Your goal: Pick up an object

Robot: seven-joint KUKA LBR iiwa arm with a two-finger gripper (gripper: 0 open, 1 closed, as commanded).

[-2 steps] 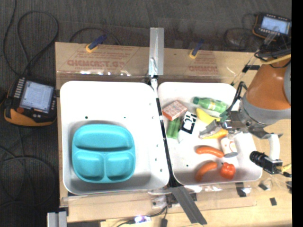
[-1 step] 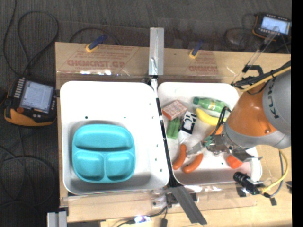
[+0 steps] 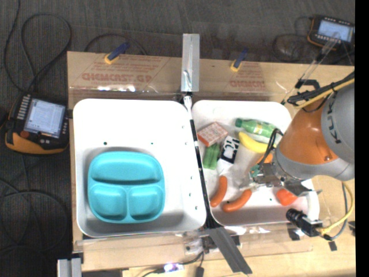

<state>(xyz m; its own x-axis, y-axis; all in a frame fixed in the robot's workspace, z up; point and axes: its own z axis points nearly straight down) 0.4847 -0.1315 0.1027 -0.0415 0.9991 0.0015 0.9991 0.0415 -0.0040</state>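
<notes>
Down in the right shallow white plastic bin [image 3: 277, 111], the grey arm with its orange band [image 3: 308, 140] reaches in from the right, and its gripper [image 3: 262, 175] sits low over the bin floor; whether it is spread or pressed together cannot be told. Just beside it lie two orange sausage-shaped toys [image 3: 237, 199], a yellow banana [image 3: 253, 142], a green bottle [image 3: 255, 126], a reddish box [image 3: 211, 133], a green block [image 3: 211, 155] and a black-and-white card [image 3: 230, 149]. The left white bin [image 3: 92, 114] carries a turquoise divided plastic tray [image 3: 125, 185]. Both bins rest on the tabletop [image 3: 144, 71].
</notes>
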